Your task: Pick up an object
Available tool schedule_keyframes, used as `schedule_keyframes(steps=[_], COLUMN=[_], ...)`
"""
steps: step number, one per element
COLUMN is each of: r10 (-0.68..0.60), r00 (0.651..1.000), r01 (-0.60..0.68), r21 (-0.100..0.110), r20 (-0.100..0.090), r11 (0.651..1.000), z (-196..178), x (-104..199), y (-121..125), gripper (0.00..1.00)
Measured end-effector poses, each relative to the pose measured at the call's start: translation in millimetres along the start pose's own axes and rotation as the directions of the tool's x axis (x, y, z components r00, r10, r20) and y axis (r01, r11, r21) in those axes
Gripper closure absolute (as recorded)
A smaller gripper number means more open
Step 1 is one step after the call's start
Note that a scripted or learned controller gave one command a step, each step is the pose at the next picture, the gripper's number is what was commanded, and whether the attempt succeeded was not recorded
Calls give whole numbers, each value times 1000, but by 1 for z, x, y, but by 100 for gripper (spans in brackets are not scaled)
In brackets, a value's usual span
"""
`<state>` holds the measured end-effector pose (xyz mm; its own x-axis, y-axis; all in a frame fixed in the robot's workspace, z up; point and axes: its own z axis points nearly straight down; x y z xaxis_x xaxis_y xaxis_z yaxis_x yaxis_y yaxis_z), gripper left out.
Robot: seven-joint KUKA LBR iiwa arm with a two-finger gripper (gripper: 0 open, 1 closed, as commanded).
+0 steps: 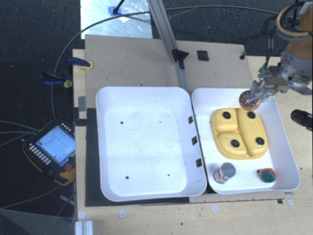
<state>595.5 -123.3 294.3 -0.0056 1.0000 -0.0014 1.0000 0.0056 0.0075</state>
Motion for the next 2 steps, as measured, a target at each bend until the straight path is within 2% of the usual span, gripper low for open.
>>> schedule_keyframes(steps=[2], r10=[-4], r00=[1000], r01=[4], r21=[9], r20=[-3], r11=[1000], z=[30], x=[106], y=[-36], gripper=[100])
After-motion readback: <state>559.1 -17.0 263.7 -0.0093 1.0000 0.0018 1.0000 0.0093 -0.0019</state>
